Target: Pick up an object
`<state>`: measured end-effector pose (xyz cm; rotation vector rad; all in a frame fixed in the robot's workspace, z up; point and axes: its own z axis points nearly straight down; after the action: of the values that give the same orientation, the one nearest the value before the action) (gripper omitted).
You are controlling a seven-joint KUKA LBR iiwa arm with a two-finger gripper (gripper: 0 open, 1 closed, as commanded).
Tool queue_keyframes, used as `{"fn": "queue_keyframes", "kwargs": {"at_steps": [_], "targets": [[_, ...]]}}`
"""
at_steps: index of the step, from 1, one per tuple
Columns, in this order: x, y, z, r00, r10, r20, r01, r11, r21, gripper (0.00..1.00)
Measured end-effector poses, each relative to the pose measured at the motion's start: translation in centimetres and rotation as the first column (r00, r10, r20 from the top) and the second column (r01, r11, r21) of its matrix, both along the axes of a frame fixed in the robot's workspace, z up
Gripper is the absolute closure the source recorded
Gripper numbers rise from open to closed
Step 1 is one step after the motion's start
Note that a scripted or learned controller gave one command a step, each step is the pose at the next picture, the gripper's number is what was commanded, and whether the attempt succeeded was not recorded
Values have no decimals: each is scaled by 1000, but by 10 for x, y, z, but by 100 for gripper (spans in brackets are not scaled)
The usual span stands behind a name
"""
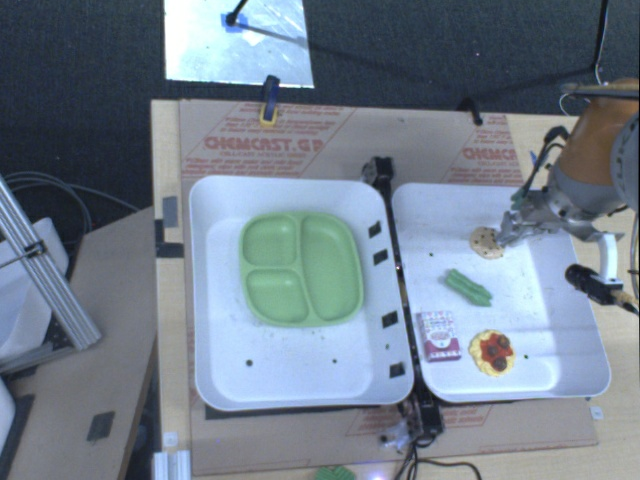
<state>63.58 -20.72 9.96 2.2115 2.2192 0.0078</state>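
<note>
A green divided plate [301,268] is lying in the left bin [215,368], far left of the pincer. In the right bin [570,368], a pink packet [438,335], a green pod [467,287] and a small pizza [493,352] are sitting below-left of it. The pincer [507,230] is hovering just beside a round cookie [487,242]; I cannot tell its opening.

The arm [600,158] reaches in from the right, its orange band above the grey wrist at the upper right. From the wrist it slants down and leftward, so the gripper [507,230] sits below and left of the band, pointing down.
</note>
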Motion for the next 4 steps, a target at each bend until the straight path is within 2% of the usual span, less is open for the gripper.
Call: {"fn": "queue_keyframes", "kwargs": {"at_steps": [1, 2, 3, 4], "targets": [[0, 0, -1, 1000, 0, -1, 0, 1000, 0, 0], [34, 1, -14, 1000, 1, -9, -1, 1000, 3, 0], [-4, 1, -15, 1000, -3, -10, 3, 1000, 2, 0], [34, 1, -14, 1000, 1, -9, -1, 1000, 3, 0]]}}
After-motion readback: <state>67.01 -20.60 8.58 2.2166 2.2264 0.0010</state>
